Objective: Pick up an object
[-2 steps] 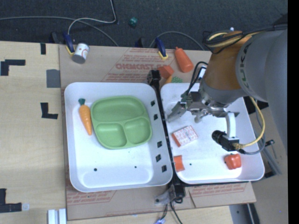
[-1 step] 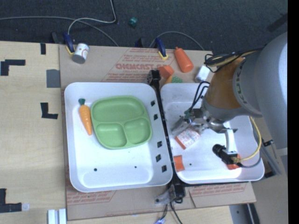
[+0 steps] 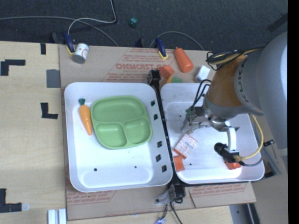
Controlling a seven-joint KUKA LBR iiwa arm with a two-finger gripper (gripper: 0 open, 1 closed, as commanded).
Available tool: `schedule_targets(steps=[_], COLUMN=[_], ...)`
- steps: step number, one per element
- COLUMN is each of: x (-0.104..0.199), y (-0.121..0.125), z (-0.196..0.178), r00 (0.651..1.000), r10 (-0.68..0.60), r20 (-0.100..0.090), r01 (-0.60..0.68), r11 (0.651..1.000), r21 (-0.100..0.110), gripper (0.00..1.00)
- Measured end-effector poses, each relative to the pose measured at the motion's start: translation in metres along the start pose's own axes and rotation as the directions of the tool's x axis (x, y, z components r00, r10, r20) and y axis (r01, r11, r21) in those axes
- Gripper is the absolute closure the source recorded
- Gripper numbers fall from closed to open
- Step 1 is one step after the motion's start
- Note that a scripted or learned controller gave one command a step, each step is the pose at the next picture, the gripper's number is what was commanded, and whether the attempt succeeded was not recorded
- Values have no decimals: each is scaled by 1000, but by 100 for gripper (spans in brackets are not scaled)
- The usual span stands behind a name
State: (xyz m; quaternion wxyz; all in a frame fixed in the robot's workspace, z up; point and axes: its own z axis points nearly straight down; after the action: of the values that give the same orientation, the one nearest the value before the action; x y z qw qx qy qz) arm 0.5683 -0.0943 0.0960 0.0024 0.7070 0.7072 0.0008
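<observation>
A grey robot arm with an orange band reaches from the right into the right white bin (image 3: 247, 174); its gripper (image 3: 192, 120) hangs low over the bin floor, just above a small white-and-red packet (image 3: 185, 145) lying flat near the bin's left wall; to pick well, it likely needs to centre over the packet and descend squarely, since a flat packet offers little edge; whether the jaws stand open or closed cannot be told, and nothing visibly sits between them; the left bin (image 3: 74, 139) holds a green divided plate (image 3: 122, 121) and a toy carrot (image 3: 85, 118).
</observation>
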Motion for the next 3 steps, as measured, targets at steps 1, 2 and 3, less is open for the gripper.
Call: schedule_targets(steps=[1, 2, 3], x=[48, 48, 48], y=[-5, -5, -10], z=[-88, -88, -88], r00=[1000, 1000, 1000], r10=[-2, -2, -1], r20=[-3, -3, -3], r01=[2, 2, 1], r11=[1000, 1000, 1000], r21=[5, 6, 6], gripper=[100, 0, 0])
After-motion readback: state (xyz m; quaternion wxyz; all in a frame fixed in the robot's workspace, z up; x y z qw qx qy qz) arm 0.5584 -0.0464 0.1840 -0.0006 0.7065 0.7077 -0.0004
